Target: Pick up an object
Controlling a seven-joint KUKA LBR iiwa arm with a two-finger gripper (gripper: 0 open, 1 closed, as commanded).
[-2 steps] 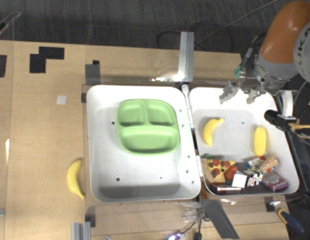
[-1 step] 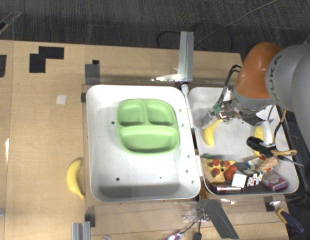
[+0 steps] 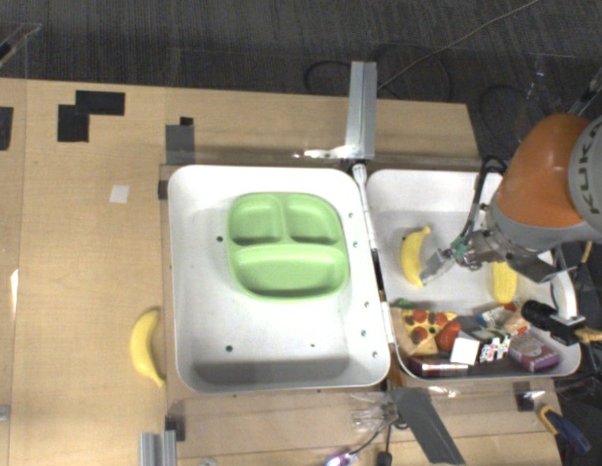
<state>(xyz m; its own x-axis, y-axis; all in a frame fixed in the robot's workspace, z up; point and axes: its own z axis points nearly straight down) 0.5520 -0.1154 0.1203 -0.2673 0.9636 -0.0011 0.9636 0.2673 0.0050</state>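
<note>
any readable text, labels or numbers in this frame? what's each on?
"KU", white letters cut off by the frame edge, on the arm's grey casing.
Small boxes in the right bin: print too small to read.
Nothing else legible.

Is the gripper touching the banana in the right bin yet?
Cannot tell. In the camera view the gripper sits right beside the banana in the right bin, but the slant hides any contact or gap.

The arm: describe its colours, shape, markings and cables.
The arm is bulky and rounded, with a grey body and a broad orange band above the wrist. Dark lettering, partly cut off, shows on the grey casing at the right. A thin dark cable runs along the wrist toward the small, dark metallic pincer.
</note>
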